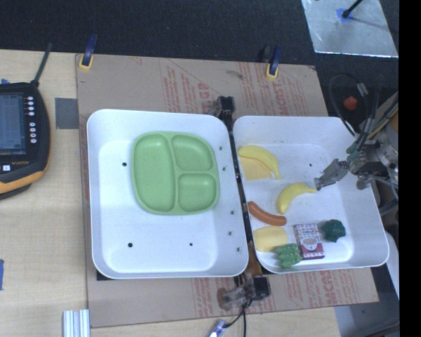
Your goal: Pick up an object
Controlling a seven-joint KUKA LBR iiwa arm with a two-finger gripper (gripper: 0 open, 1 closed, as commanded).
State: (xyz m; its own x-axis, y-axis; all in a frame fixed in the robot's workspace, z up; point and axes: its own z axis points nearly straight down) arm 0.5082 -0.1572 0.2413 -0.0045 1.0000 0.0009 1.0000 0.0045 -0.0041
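I've got the end effector (345, 173) low over the right bin (351, 255), fingers spread apart with nothing between them. Nearest target is the small banana (292, 194), just left of the fingertips; sausage (266, 215) sits below-left of that banana. I'd slide left, centre over the banana's curve, descend straight, then pinch across its narrow width.
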